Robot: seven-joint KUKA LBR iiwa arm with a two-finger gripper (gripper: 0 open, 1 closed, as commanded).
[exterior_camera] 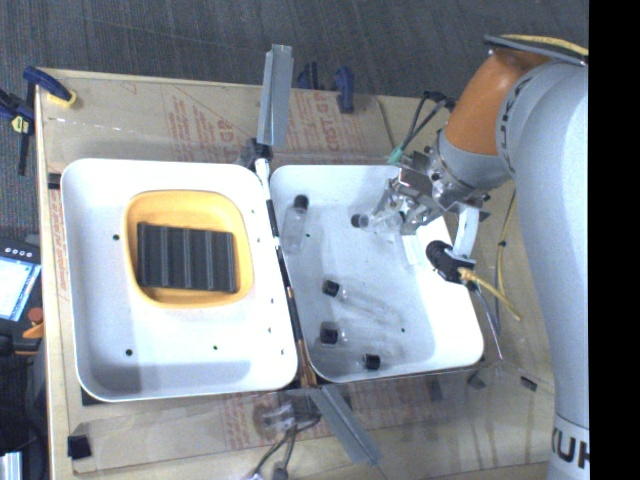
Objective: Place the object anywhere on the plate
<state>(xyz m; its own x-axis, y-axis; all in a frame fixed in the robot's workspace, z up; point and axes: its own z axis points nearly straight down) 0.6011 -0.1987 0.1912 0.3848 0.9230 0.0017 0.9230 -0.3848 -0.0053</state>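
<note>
- Camera view looks down on two white bins side by side on a bench.
- The left bin (90,348) has a yellow plate (188,243) in it, and a dark ridged block (187,257) sits on the plate.
- The right bin (440,338) has a few small clear things with black caps lying on its floor; one (330,289) is near the middle, two more (328,335) (371,362) lie by the near edge, and one (299,204) is at the far left.
- The grey arm (545,168) with its orange band comes in from the right.
- The pincer (395,208) is low over the far right part of the right bin.
- A small capped thing (360,220) is just beside its tip, to the left.
- I cannot tell how wide the pincer is, or if it holds anything.
</note>
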